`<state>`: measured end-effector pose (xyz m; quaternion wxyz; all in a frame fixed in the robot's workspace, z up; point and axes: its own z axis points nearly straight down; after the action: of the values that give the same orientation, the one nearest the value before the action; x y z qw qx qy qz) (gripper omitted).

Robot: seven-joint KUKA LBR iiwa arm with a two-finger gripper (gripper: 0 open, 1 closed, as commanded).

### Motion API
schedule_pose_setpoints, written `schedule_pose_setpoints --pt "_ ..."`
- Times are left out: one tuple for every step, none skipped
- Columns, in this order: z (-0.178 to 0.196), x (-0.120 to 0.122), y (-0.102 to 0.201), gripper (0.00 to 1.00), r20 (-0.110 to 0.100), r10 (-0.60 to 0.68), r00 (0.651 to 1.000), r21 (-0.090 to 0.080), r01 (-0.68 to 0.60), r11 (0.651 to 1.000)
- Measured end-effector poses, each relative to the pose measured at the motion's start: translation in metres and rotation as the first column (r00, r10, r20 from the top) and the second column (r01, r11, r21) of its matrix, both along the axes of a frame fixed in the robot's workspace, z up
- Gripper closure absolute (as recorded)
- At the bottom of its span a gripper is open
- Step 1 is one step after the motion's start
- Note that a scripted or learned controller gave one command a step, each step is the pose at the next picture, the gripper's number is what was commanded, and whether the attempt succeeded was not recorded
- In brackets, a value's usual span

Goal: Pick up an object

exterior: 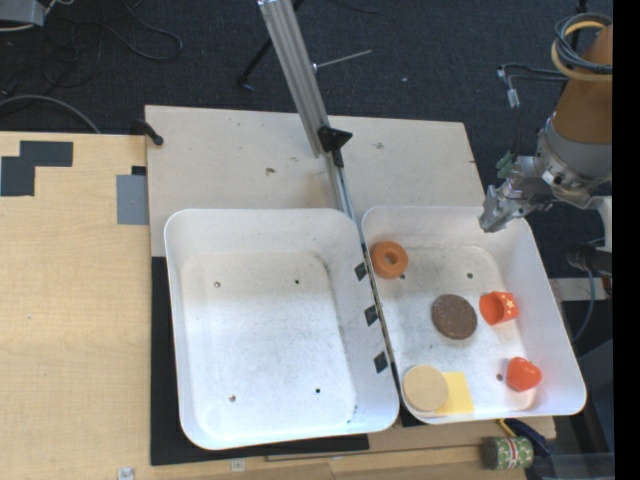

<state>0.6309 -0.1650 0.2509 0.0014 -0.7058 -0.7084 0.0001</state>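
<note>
Camera view shows the brown disc [454, 317] lying mid right bin [552, 298], an orange ring [389, 259] and orange cup [498, 307] nearby. My gripper [497, 211] hangs at the bin's far corner, carrying nothing. I judge this the approach; next I must move over the disc and descend.

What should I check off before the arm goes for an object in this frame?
1. Objects present in the right bin: ok; orange ring, brown disc, two orange pieces, tan disc and yellow square.
2. Gripper over that bin: not ok; it sits at the bin's far right corner.
3. Gripper carrying nothing: cannot tell.
4. Targets separated: ok for the ring and the brown disc; not ok for the tan disc, touching the yellow square.
5. Finger opening: cannot tell.
</note>
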Motion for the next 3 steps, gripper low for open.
schedule_pose_setpoints --pt "0.005 -0.005 0.052 1.0 -0.001 0.001 1.0 0.001 -0.001 1.0" --pt "-0.007 -0.007 0.096 1.0 -0.003 -0.001 1.0 0.0 0.001 1.0" --pt "-0.015 0.002 0.155 1.0 -0.002 0.001 1.0 0.001 -0.001 1.0"
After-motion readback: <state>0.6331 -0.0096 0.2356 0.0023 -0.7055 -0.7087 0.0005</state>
